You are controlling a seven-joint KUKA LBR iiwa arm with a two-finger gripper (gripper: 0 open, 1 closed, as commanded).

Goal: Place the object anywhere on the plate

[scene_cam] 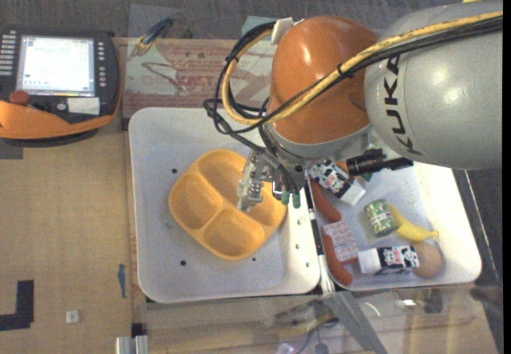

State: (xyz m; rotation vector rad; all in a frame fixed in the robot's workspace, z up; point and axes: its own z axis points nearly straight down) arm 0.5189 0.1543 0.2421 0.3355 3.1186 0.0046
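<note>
A yellow-orange plate (204, 200) with three compartments lies in the left white bin (152, 177). My gripper (253, 185) hangs low over the plate's right side, above the ridge between its compartments. The arm's orange band and grey wrist cover the area above and to the right of it. I see nothing clearly held in the gripper. A small green piece (295, 200) shows beside the gripper at the plate's right rim; I cannot tell what it is.
The right bin (463, 208) holds two cow-patterned cartons (331, 178) (395, 258), a green can (379, 218), a banana (417, 230), a brown egg-shaped item (429, 259), red sausages (326, 206) and a small packet (345, 241). A control pendant (56, 85) lies at the far left.
</note>
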